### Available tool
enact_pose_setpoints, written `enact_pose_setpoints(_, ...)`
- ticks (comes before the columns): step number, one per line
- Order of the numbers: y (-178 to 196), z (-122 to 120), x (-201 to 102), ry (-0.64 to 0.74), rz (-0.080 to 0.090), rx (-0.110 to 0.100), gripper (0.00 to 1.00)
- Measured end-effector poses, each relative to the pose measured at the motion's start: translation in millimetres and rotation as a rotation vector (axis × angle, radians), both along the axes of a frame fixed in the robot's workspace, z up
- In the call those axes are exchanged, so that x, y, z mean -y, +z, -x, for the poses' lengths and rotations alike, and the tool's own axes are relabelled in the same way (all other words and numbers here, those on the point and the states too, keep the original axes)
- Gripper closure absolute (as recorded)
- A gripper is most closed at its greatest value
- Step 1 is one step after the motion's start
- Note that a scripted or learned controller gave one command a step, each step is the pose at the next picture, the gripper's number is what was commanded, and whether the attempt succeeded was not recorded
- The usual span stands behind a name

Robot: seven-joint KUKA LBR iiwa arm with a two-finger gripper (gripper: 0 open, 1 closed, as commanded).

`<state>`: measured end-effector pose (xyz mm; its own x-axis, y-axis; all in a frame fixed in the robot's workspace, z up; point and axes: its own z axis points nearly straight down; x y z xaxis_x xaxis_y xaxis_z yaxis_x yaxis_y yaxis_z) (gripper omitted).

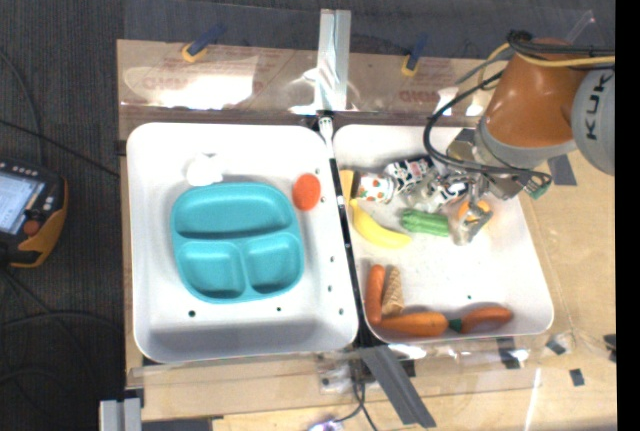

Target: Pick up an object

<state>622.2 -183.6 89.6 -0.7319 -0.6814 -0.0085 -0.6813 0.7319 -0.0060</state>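
My gripper (462, 207) hangs low in the right bin (530, 264), under the orange wrist band (530, 104). It sits just above the right end of a green pod-shaped toy (425, 223), with a small orange and tan piece (477, 212) beside it. A yellow banana (378, 229) lies left of the green toy. Small white toys with red and black marks (395, 179) are bunched at the back of this bin. Along the front wall lie an upright carrot (374, 287), a tan piece (393, 289), an orange carrot (412, 324) and a reddish sausage-like toy (485, 318).
The left bin (150, 249) holds a teal divided plate (238, 239), an orange ball (306, 190) by the shared wall, and a white lump (203, 171) at the back. Cables loop from the wrist over the right bin's back edge. A handheld controller (28, 209) lies off the bench at the far left.
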Motion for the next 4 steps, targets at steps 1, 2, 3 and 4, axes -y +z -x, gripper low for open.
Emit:
enact_pose_setpoints(1, -0.4, -20.2, 29.3, 0.462, -0.009, -0.002, 0.0)
enact_pose_setpoints(2, -0.1, -19.9, 25.1, 0.647, -0.011, 0.0, 0.0)
enact_pose_setpoints(3, 10.5, -21.6, 27.0, 0.646, -0.003, 0.007, 1.0)
enact_pose_setpoints(4, 0.0, -48.9, 39.0, 0.869, 0.007, 0.0, 1.0)
